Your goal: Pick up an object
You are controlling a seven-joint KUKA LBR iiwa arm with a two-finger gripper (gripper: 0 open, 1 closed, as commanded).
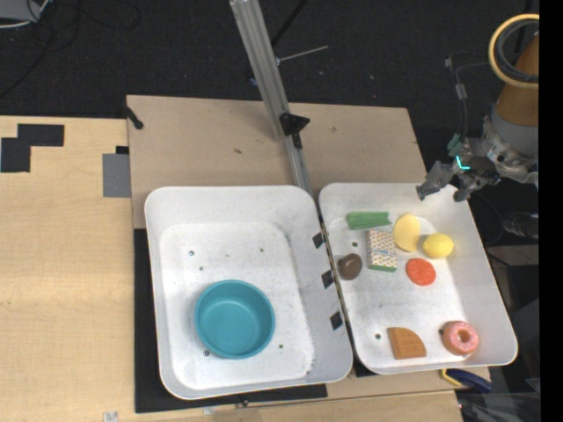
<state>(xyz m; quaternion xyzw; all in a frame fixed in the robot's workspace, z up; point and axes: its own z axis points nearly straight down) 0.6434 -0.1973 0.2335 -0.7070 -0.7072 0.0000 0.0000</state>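
Left bin (176,218) just has a teal bowl (234,318) sitting toward its front. Right bin (493,323) holds the pickable stuff: brown ball (350,266), green block (368,221), a patterned card thing (383,250) that's hard to identify, two yellow fruits (407,233), red disc (420,272), tan wedge (405,344), pink donut (459,338). The pincer (447,181) hangs over that bin's back right corner, fingers apart, nothing between them. Arm's cut off at the right.

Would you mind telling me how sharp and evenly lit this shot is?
Camera view: even lighting, soft shadows under the blue bowl; white bins bright but not blown out; objects in the right bin reasonably sharp; gripper small, dark, slightly blurred against the black background.
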